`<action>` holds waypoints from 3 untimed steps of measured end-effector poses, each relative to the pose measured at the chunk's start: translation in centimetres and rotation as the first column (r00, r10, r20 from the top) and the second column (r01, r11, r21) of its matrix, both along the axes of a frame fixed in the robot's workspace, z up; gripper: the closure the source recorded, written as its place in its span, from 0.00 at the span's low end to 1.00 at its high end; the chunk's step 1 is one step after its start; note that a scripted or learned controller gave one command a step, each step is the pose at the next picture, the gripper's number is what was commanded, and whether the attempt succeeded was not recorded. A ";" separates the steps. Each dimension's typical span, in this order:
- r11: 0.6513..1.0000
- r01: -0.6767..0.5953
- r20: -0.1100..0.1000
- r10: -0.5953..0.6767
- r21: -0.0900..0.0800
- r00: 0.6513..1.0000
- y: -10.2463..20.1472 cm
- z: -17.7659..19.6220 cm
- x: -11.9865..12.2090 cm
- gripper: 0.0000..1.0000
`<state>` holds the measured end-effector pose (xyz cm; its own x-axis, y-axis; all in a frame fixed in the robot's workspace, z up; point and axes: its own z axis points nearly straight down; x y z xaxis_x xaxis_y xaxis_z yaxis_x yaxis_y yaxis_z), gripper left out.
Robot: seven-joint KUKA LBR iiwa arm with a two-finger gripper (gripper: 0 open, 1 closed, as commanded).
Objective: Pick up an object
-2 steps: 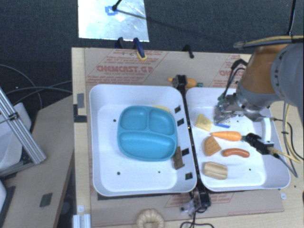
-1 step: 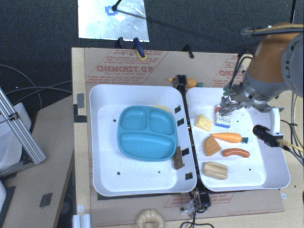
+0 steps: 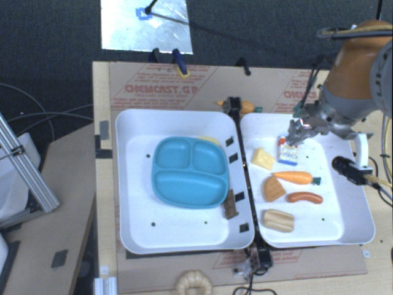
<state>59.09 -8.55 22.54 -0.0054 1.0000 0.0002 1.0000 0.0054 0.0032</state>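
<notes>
the claw (image 3: 297, 129) hangs low in the right bin (image 3: 353, 226), just above a small carton (image 3: 287, 155), its spread impossible to tell, so nothing looks lifted yet and the whole pick remains.

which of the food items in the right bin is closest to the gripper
The small white, red and blue carton, right under the gripper; the cheese wedge and carrot lie farther off.

The arm (image 3: 362, 72) has a rounded grey body with a broad orange band above the wrist; thin black cables trail along it, ending in a small metallic claw (image 3: 298, 129).
</notes>
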 end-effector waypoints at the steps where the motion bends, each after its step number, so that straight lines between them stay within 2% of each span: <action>1: 1.000 -0.004 -0.002 0.004 0.001 1.000 5.4 -0.8 0.1 1.00; 2: 1.000 -0.004 -0.001 0.004 0.002 1.000 9.8 -0.2 -0.3 1.00; 3: 1.000 0.005 -0.003 -0.005 -0.001 1.000 8.4 -0.9 -1.1 1.00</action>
<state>58.04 -0.19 21.63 -0.0006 1.0000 -0.0008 1.0000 0.0006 0.0006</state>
